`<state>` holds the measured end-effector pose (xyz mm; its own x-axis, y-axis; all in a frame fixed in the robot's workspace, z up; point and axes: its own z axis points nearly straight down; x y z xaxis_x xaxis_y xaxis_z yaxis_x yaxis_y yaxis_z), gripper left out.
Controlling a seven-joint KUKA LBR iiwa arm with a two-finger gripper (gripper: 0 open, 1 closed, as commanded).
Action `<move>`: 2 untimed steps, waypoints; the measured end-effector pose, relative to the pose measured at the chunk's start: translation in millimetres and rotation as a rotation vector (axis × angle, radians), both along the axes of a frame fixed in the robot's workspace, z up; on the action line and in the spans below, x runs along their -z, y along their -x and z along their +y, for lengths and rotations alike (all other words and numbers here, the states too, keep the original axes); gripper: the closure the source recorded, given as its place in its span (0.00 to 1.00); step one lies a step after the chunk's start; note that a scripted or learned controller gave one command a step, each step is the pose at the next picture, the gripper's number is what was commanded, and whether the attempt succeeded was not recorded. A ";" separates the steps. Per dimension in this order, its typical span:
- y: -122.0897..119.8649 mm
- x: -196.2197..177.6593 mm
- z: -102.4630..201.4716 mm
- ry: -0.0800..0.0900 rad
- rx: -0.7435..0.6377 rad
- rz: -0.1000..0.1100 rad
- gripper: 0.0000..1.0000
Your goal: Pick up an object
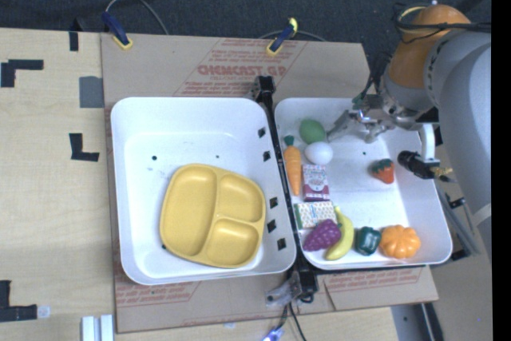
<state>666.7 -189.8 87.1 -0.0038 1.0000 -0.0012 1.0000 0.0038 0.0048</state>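
The right bin point(415, 200) holds several toy foods. A green vegetable point(311, 129) and a white egg point(318, 152) lie at its far left, with a carrot point(293, 169) along the left wall. Below them are a pink box point(316, 182), a small patterned box point(316, 212), purple grapes point(322, 235) and a banana point(343, 236). A dark green piece point(366, 239) and an orange pumpkin point(399, 241) sit at the near edge. A small red fruit point(385, 171) lies alone at the right. My gripper point(351, 124) hangs over the bin's far side, just right of the green vegetable, with nothing seen in it.
The left bin point(136, 140) holds a yellow divided plate point(213, 214). Clamps point(281, 38) and cables run across the cardboard behind the bins. The grey arm with its orange band point(419, 52) fills the upper right, above the right bin's far corner.
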 end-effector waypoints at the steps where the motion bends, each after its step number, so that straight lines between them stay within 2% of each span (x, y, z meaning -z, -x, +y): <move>1: 55.9 -43.9 -34.9 0.001 0.004 0.005 0.00; 2: 83.3 0.2 -34.1 0.001 0.002 0.002 0.00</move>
